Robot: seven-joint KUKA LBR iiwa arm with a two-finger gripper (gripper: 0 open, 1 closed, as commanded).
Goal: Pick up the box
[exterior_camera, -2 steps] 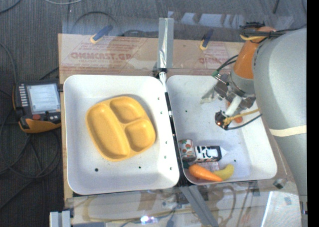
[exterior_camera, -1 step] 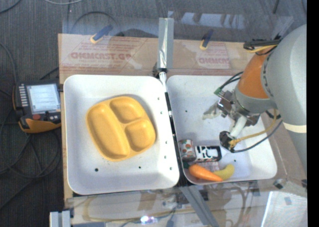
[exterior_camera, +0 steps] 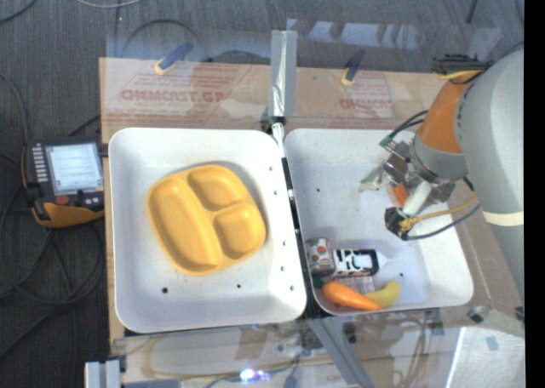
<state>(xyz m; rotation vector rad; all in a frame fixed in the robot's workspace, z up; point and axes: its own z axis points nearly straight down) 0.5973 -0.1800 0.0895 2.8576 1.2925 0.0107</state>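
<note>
A small box [exterior_camera: 319,252] with a red and white print lies at the front left of the right bin [exterior_camera: 341,165], close to the divider. Touching its right side is a black and white packet [exterior_camera: 356,260]. My gripper [exterior_camera: 394,180] hangs over the right part of that bin, up and to the right of the box and well apart from it. Nothing shows in its grasp. The grey arm with its orange band [exterior_camera: 443,122] reaches in from the right.
An orange carrot [exterior_camera: 347,295] and a yellow banana [exterior_camera: 388,293] lie along the right bin's front wall, just below the box. A yellow divided plate [exterior_camera: 207,216] sits in the left bin [exterior_camera: 128,293]. Cables [exterior_camera: 430,220] dangle beneath the wrist.
</note>
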